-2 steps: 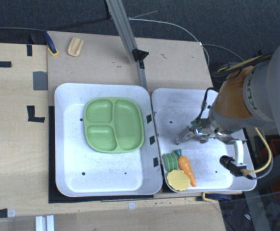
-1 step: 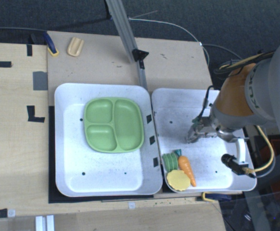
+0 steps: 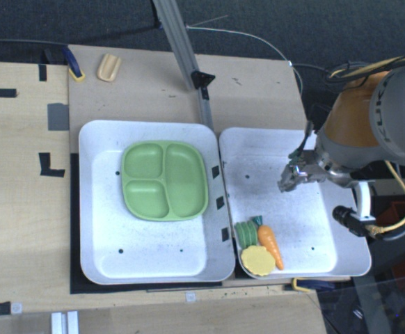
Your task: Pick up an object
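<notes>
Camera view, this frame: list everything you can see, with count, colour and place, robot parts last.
bins: two, white, side by side on the bench
divided plate: one, green, in the left bin
toy carrot: one, orange, near corner of the right bin
green toy: one, beside the carrot
yellow disc: one, next to the carrot, at the bin's near edge
tan block: one, on the bench beyond the left bin
metal pole: one, grey, slanting above the bins
arm: one, grey and orange, from the right
gripper: one, over the right bin

A pale wooden bench point(image 3: 21, 186) marked with dark tape patches stands on dark blue-grey carpet point(image 3: 293, 12). A grey metal pole point(image 3: 178, 37) slants across it under even light.
</notes>
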